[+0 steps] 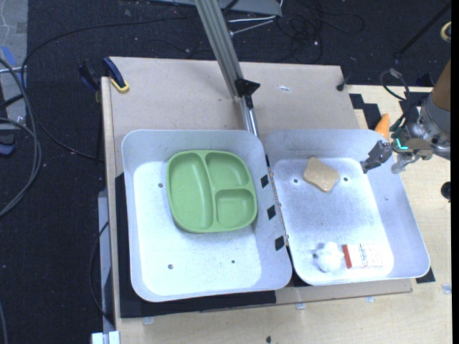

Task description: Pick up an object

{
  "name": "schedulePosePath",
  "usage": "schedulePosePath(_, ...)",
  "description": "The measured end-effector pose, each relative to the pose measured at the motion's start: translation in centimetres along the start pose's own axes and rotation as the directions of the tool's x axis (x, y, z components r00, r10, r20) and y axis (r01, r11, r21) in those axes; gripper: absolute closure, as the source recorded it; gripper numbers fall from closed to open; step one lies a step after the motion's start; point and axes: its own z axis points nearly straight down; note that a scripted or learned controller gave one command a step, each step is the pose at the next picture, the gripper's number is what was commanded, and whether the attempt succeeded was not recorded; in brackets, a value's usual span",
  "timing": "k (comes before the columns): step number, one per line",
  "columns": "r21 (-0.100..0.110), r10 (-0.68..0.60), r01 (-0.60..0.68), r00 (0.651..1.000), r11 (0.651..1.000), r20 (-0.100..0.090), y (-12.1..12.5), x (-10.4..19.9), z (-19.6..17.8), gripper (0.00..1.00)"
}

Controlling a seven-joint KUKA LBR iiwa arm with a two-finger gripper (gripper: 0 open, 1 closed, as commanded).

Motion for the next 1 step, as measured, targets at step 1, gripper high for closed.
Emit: schedulePosePath(1,-0.002,0.0,0.0,1.0,1.0,0.001,0.06,0.0,-0.11,0.0)
